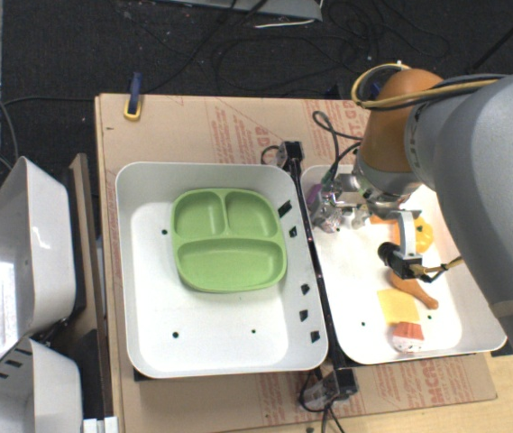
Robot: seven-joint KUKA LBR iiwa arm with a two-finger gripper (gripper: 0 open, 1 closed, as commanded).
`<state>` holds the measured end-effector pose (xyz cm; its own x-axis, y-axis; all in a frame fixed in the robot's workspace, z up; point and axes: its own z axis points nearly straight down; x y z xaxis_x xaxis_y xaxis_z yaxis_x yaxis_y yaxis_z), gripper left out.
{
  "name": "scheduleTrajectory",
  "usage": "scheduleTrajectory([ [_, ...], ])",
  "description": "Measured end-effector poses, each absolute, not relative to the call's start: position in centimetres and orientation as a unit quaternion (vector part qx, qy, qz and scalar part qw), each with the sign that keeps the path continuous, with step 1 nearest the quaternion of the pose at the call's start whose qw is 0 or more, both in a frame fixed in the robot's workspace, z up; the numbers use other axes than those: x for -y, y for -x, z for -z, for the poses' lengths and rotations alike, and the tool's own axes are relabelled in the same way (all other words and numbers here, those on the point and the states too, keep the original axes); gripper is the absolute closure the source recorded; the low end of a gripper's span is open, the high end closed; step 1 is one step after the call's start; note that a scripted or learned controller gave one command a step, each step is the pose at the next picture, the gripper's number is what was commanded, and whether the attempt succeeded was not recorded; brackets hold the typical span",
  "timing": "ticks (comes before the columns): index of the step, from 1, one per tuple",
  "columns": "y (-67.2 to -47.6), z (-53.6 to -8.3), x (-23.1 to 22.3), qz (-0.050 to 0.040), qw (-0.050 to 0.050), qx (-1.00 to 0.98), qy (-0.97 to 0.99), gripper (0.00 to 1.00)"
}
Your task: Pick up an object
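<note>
At the bottom right of the frame, a small pink-and-white item (407,336) lies on the floor of the right bin (355,282), close to its lower rim. A flat yellow block (398,306) sits just above it, touching or nearly so. Above that block lies a tilted brown-orange piece (416,291), and a further yellow item (424,237) shows higher up toward the bin's right side, partly hidden by robot hardware. These loose things are the candidates for the pick, and all lie in the right half of that bin. The gripper (335,210) is higher and further left, low over the bin's upper left corner, beside the wall between the two bins. Nothing can be seen held in it, and whether it is spread or pressed together cannot be told from this angle. At centre left, the left bin (211,327) holds a green divided plate (229,242), lying flat in its upper half. Behind the gripper, the orange band (398,124) and the grey arm (481,170) stand in the upper right. The step in hand looks like an approach, or a try at a grasp, in a corner where no clear target shows, and the pick does not look done. The next move probably calls for shifting toward the lower right and centring above one item, most readily the flat yellow block. The gripper would then descend and close on it.
</note>
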<state>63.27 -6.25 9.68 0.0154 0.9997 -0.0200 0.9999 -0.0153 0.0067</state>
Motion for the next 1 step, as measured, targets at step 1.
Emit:
scheduleTrajectory([
  [1,-64.3,-12.47,3.92,0.0008,0.016,-0.703,-0.711,0.0],
])
